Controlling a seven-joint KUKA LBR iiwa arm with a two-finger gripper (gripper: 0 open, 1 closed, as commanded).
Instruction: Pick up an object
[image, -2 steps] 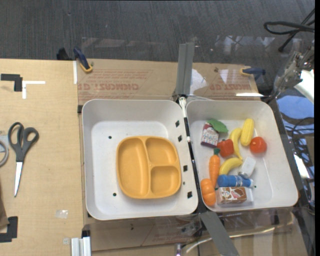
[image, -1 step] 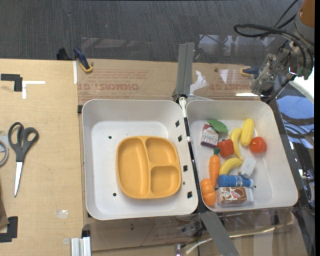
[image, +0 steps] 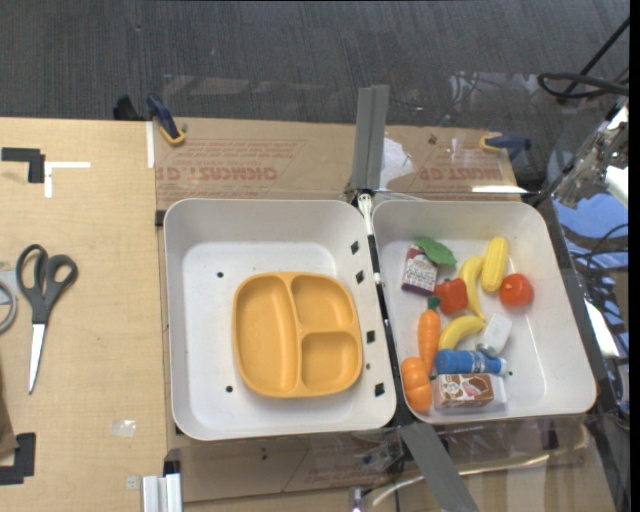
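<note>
Gripper (image: 601, 163) sits blurred at the right edge, above the right bin's (image: 560, 330) far corner; can't tell if it's wide or narrow, nothing seen in it. Toys lie below and left of it in that bin: corn (image: 493, 263), tomato (image: 516, 290), banana (image: 462, 330), carrot (image: 428, 340), blue bottle (image: 468, 362), box (image: 465, 392). Further left of it, yellow divided plate (image: 297, 333) in the left bin (image: 190, 330), scissors (image: 40, 300) on the bench

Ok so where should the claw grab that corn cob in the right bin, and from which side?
Probably from straight above, across the middle of the corn cob, closing on its long sides. It lies nearly upright in the view in the right bin, and the tomato sits close to its lower end, so stay above that.
</note>
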